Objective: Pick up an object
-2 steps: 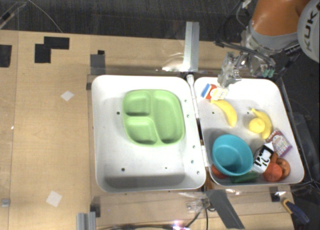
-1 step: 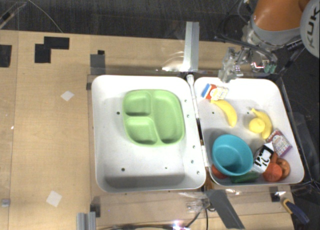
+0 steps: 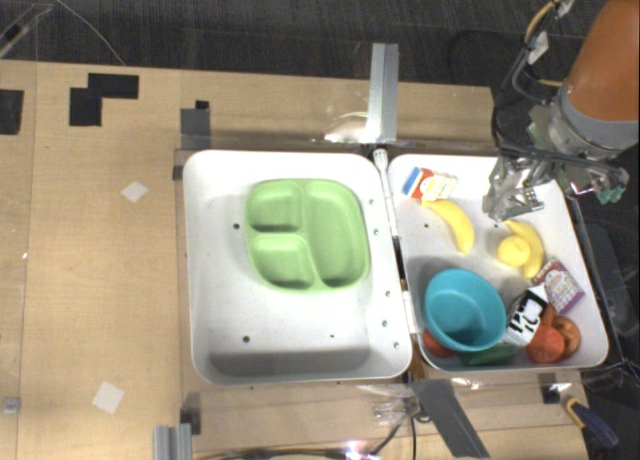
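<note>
My gripper (image 3: 510, 202) hangs over the back of the right bin (image 3: 590, 278), just above and behind a yellow lemon-like fruit (image 3: 521, 245). A banana (image 3: 456, 223) lies to its left. Nothing shows between the fingers. Further forward sit a blue bowl (image 3: 464, 309), a small purple-and-black packet (image 3: 545, 298) and a red tomato-like toy (image 3: 553, 339). A small white, red and blue carton (image 3: 428, 184) lies at the bin's back left corner.
The left bin (image 3: 220, 348) holds a green divided plate (image 3: 304, 233). A metal post (image 3: 383, 98) stands behind the rim between the bins. A green item (image 3: 487, 355) pokes out under the bowl. Cables loop around the orange wrist band (image 3: 610, 58).
</note>
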Robot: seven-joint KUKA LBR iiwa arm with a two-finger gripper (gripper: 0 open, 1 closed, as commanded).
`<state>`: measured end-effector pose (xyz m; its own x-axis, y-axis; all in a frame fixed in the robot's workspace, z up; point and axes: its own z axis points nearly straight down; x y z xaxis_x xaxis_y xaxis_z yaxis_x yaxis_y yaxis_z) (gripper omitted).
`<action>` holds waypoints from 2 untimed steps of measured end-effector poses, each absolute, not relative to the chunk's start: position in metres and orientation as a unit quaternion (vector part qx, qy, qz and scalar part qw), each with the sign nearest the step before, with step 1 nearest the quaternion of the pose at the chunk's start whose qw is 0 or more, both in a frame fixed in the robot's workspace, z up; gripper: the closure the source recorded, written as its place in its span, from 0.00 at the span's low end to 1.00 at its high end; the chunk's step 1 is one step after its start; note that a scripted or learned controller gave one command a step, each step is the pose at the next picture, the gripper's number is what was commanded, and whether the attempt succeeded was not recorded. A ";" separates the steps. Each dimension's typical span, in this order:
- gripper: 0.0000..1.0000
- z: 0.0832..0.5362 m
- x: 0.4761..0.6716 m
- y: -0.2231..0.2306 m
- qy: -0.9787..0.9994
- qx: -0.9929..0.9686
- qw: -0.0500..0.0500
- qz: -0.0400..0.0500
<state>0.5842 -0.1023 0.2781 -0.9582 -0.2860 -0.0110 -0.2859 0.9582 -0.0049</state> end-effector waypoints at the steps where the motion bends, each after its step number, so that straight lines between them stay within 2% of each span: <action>1: 1.00 0.262 0.617 -0.209 0.970 -0.243 0.004 -0.002; 2: 1.00 0.267 0.546 -0.173 0.948 -0.319 0.005 -0.002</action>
<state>0.5465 -0.1730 0.2672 -0.7970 -0.6039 -0.0075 -0.6039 0.7970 -0.0070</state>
